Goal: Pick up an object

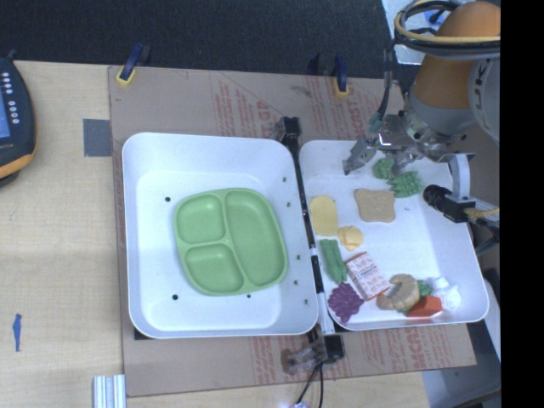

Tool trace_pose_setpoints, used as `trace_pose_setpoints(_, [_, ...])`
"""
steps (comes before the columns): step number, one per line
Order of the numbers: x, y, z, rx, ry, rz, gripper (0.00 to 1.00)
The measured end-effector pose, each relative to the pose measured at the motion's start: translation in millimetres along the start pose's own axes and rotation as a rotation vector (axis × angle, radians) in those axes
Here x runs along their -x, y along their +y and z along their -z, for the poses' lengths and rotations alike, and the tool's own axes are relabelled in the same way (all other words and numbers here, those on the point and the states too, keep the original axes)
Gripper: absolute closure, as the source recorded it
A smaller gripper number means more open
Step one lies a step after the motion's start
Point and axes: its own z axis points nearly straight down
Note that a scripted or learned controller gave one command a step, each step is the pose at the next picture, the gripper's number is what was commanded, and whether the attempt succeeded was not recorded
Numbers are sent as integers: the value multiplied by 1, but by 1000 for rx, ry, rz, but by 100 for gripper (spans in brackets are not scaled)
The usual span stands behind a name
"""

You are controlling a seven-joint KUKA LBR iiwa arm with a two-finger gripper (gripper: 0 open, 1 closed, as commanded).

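White plastic makes up both bins: the left bin (144, 228) carries a green divided plate (229, 240), and the right bin (463, 245) carries a scatter of toy food. Taking the slice of bread (375, 205) as the landmark, the hand (380, 153) hangs just above and behind it at the bin's far end, its fingers spread apart with nothing between them. A leafy green piece (401, 179) lies just right of the bread's far corner, partly under the hand. Left of the bread sits a pale yellow slab (323, 214), with a small yellow lump (350, 236) near it. Further toward the near edge from the bread lie a green pod (333, 260), a red-and-white packet (365, 274), purple grapes (344, 300) and a brown roll (401, 291). Both bins rest on a cardboard sheet (212, 100) on the wooden counter (59, 245).
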Motion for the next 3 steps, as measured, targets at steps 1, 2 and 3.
trace_pose_setpoints(1, [59,-2,2,3,-3,-6,0])
trace_pose_setpoints(2, [-15,-60,-64,-11,5,4,0])
trace_pose_setpoints(3, [25,24,-104,3,-1,0,0])
